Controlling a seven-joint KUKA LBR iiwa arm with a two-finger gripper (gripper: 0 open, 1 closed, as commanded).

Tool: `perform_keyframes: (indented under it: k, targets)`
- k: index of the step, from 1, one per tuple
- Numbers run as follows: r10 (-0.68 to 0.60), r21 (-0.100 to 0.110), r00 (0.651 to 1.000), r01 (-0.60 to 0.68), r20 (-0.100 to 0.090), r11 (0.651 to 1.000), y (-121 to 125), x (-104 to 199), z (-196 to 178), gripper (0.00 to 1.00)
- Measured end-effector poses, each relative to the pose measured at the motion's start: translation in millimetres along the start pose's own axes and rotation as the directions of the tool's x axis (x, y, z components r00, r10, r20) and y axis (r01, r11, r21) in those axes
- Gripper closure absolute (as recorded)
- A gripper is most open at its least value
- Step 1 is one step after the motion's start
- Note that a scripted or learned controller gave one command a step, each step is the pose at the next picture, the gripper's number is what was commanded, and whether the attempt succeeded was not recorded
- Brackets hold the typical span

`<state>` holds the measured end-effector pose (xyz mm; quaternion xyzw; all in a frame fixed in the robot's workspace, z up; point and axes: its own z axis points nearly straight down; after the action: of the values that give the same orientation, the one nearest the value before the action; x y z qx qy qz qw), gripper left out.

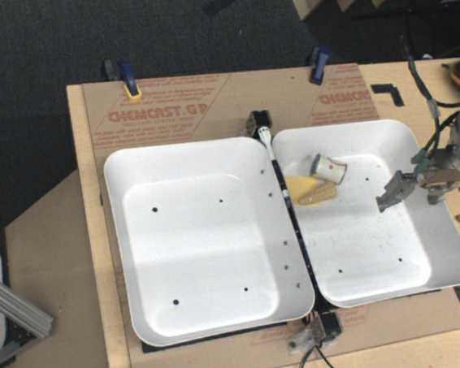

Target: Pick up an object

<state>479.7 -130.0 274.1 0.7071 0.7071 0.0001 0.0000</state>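
In the right bin (371,279) a yellow wedge-shaped object (307,188) lies near the left wall. A small white and grey cylinder (328,169) lies tipped on its side, touching the wedge's upper right. My gripper (394,193) reaches in over the right bin's right side, to the right of both objects and apart from them. Nothing shows between its fingers.
The left bin (211,312) lies beside the right one, their rims meeting at a black clip (260,124). Both rest on a brown board (164,104) held by blue clamps (128,77) at the back. Cables (426,109) hang at the right edge.
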Motion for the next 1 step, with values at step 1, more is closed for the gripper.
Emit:
perform_keyframes:
  k: [1]
  targets:
    - [0.003,-0.022,1.0,-0.003,0.01,1.0,2.7,-59.8,-251.6,0.0]
